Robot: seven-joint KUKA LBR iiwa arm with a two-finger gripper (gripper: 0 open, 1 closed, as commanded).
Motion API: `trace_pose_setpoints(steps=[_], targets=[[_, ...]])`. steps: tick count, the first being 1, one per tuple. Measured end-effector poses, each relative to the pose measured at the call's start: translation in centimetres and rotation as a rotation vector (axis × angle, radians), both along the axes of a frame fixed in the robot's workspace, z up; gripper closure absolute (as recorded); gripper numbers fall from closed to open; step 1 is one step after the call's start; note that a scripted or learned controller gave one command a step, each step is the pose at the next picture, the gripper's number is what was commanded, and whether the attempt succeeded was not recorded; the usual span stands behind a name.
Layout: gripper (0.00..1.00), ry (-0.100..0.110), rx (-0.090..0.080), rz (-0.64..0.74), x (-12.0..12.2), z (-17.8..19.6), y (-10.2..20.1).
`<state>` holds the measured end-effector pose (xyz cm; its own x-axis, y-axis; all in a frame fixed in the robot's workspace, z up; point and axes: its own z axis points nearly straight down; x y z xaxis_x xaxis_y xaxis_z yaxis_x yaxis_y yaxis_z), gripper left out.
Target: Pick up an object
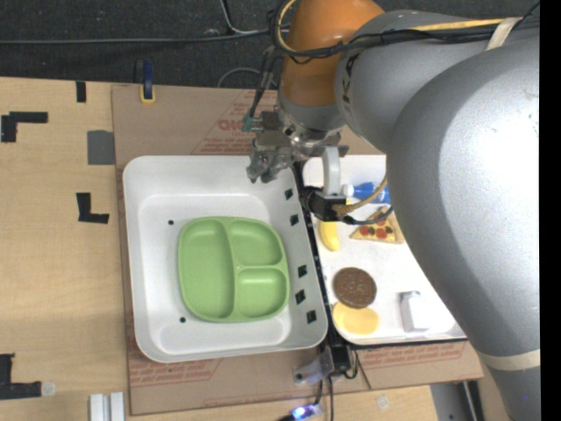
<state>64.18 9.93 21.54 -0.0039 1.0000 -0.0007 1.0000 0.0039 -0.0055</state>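
the green plate (232, 267) leaves bare floor along the left bin's (145, 261) walls. the arm (438, 103) hangs its gripper (267, 167) over the far rim; grip state unclear.

The left bin (140, 261) is white and holds a pale green divided plate (232, 267). The right bin (434, 327) is white too, holding a brown round cookie (355, 287), a yellow disc (358, 320) and a yellow banana-like piece (329, 235). The bench (53, 261) is tan with black marks.

Red print on cardboard sheet (223, 121) under bins: too blurred, unreadable.
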Motion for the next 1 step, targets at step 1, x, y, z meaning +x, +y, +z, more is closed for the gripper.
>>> trace_pose_setpoints(steps=[1], targets=[[0.00, 0.001, -0.001, -0.001, -0.05, -0.06, -0.09]])
